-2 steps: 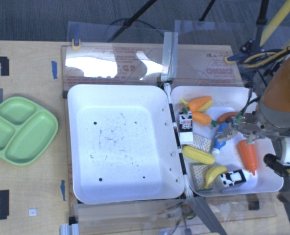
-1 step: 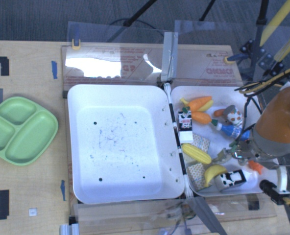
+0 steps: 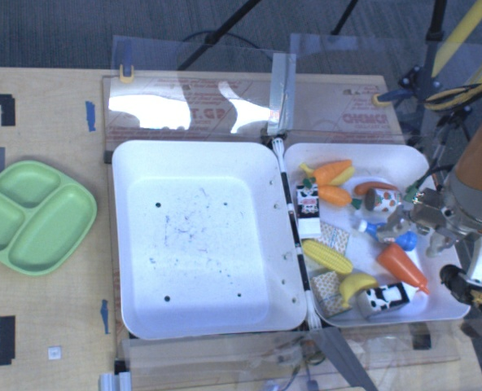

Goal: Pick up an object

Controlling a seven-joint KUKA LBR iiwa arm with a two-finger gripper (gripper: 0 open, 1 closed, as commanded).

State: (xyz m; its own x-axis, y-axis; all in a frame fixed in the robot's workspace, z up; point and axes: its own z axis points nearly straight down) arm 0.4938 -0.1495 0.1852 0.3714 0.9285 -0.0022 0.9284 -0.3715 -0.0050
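Note:
The right bin (image 3: 404,155) holds several toys. Two orange carrots (image 3: 333,172) lie at its far left, beside a small black-and-white carton (image 3: 308,200). A hot dog (image 3: 374,189) rests near the middle back. Corn (image 3: 326,256), a banana (image 3: 356,285) and a cow-patterned box (image 3: 386,297) lie along the front. A larger orange carrot (image 3: 404,268) sits at the front right. My gripper (image 3: 407,221) hangs low over the bin's right side, just above a small blue object (image 3: 392,236) and partly covering it. Whether it touches the blue object is unclear.
The left bin (image 3: 143,169) stands next to the right one, a metal divider (image 3: 281,96) behind their join. A green sectioned plate (image 3: 34,216) lies on the bench at far left. Tripod legs and cables crowd the back right.

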